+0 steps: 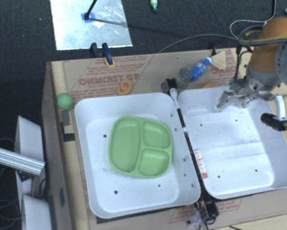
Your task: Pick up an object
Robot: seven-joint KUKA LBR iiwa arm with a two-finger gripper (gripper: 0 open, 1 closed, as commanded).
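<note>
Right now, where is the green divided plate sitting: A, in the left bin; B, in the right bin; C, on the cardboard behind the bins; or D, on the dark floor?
A: the green divided plate lies flat inside the left bin, while the gripper is over the right bin.

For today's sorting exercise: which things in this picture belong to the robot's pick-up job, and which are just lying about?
Belong to the job:
green divided plate in the left bin
right bin
gripper over the right bin's far edge

Lying about, outside the bins:
green ball
blue bottle
orange ring
small green figure on the floor
</note>
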